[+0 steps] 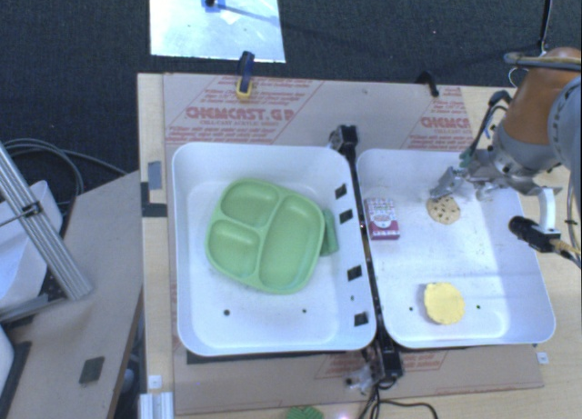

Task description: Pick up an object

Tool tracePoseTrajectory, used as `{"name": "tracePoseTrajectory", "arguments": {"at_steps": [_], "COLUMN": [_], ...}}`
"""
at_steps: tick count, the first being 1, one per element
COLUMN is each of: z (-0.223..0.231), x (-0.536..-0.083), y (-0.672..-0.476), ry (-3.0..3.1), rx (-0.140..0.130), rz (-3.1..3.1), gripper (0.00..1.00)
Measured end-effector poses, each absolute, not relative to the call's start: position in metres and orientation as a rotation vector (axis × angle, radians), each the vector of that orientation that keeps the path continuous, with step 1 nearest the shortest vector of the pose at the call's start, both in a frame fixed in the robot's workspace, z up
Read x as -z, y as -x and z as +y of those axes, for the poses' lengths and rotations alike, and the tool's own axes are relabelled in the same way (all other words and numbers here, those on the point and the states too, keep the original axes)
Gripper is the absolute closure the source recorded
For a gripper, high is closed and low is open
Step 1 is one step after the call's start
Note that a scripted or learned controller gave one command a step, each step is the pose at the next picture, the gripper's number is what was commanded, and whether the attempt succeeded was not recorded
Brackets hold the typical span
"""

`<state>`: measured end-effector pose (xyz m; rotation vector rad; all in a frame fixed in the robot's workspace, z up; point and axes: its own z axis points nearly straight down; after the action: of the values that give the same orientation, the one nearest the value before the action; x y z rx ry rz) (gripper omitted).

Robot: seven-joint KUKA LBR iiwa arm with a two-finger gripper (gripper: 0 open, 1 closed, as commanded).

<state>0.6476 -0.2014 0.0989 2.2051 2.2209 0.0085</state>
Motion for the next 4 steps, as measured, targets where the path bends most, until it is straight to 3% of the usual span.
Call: {"name": "tracePoseTrajectory", "arguments": {"at_steps": [1,2,3,4], "z": [-0.207,-0.206,-0.207,-0.207], "x": [-0.084,-0.086,-0.099,-0.098], "y": [-0.612,-0.655,-0.656,-0.656], "ry": [-2.221,-2.211,-2.205,-2.204], "rx": [0.002,-0.006,-0.01,-0.008], "rz": [2.222,2.223,2.22,2.222], "gripper": [0.0,0.0,1.0,0.0]}}
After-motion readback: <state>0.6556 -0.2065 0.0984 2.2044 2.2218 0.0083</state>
